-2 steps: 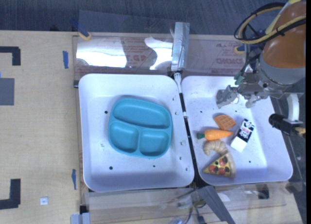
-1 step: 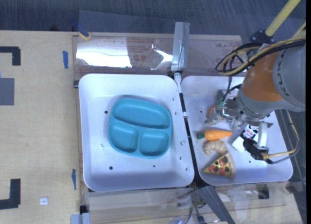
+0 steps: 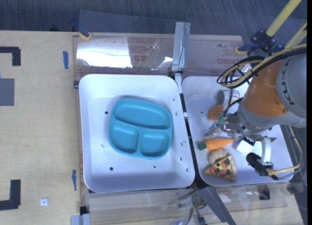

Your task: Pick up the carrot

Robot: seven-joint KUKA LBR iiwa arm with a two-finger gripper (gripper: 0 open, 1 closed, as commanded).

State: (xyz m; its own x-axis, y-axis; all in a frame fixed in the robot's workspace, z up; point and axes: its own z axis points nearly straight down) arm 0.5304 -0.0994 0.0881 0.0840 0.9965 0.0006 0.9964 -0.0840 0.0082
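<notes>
Fingers of the gripper are seen low over the right bin, just above the carrot; whether they are spread or pressed together cannot be told, since they are small and mixed with cables and wrist hardware. Nothing is seen held between them.

The carrot is found lying on its side on the floor of the right bin, near the bin's left wall, with its green end pointing left. It is judged to be a light, stiff toy with a smooth skin that may slip, so hold is best taken across the thick orange middle, not the tapered end.

Just below it a pizza slice is seen, with a pale rounded item touching its top, and another orange item lies just above. A blue divided plate is seen in the left bin.
</notes>
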